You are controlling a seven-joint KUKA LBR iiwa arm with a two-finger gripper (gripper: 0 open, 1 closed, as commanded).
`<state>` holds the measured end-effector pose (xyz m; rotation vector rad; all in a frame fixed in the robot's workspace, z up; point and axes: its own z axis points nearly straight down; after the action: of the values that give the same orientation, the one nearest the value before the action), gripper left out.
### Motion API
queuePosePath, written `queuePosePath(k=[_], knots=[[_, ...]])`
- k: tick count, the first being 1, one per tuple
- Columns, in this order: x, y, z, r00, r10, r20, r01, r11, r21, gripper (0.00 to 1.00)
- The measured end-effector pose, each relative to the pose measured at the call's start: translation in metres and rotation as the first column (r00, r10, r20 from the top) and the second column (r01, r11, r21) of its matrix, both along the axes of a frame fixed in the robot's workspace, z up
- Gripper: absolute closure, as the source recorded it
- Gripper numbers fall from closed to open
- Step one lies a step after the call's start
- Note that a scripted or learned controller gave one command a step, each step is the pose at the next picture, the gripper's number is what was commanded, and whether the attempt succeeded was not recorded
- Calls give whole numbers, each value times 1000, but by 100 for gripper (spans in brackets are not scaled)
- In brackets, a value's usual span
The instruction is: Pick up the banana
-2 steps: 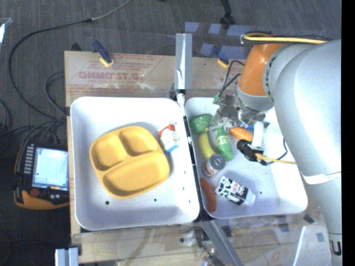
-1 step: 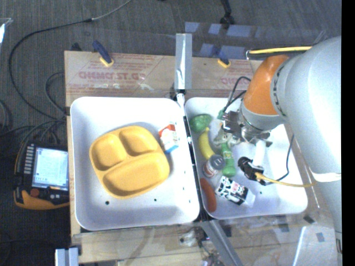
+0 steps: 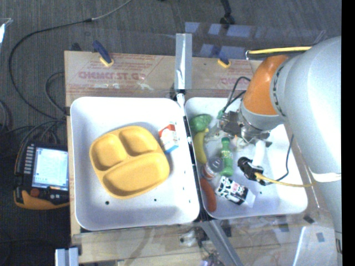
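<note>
Two white bins side by side; right bin packed with clutter along its left wall, likely pushed there. Banana lies lengthwise against that wall, below green item, above hot dog. Gripper hangs just right of banana, amid clutter; grip state cannot tell. Yellow divided tray sits in left bin.

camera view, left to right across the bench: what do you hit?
Handheld pendant with lit screen → yellow three-compartment plastic tray in the left white bin → small red-white-blue carton → yellow banana along the right white bin's left wall → black-and-white patterned packet → grey arm with orange band.
</note>
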<state>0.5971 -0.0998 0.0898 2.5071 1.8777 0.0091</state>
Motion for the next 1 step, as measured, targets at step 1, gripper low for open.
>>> queuePosePath(k=[1], knots=[[69,-24,33,984,179,-22,-179,984,9,0]])
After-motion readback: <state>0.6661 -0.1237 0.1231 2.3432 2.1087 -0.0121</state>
